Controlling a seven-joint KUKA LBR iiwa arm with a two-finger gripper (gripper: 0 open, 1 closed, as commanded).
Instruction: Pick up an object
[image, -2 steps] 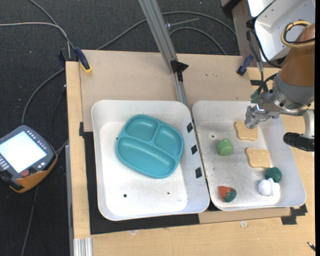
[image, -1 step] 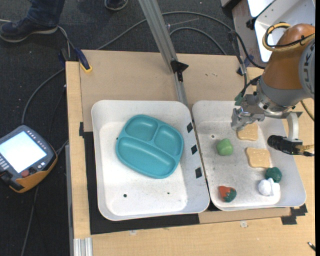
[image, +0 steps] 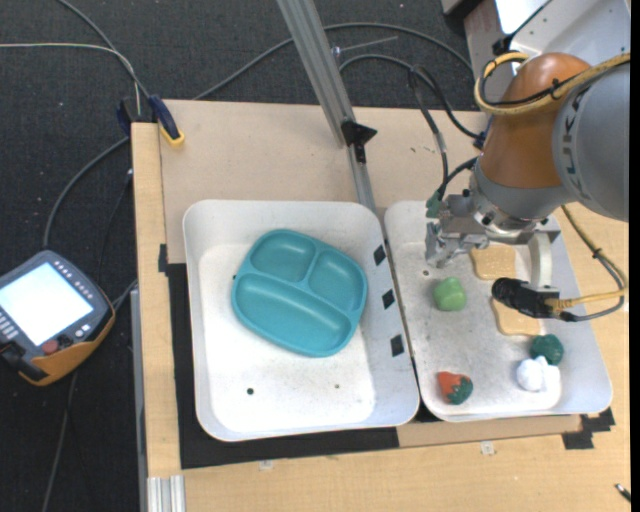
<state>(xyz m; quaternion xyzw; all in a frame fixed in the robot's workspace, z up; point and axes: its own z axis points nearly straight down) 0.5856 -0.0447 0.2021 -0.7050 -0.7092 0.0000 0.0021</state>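
Claw (image: 440, 250) hangs over right bin (image: 420, 300), grip state unreadable | green object (image: 449, 295) lies just below, unheld | risk — an off-centre descent nudges the rounded piece aside

The arm (image: 560, 110) is cut off by the right and top edges. It hides part of the tan piece (image: 492, 262) in the right bin (image: 590, 385). The handheld screen (image: 45, 315) at far left is clipped.

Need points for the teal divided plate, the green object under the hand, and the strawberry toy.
teal divided plate (image: 299, 291): camera view, centre ridge between compartments.
green object (image: 449, 295): camera view, middle of its top face.
strawberry toy (image: 454, 387): camera view, middle of the red body.
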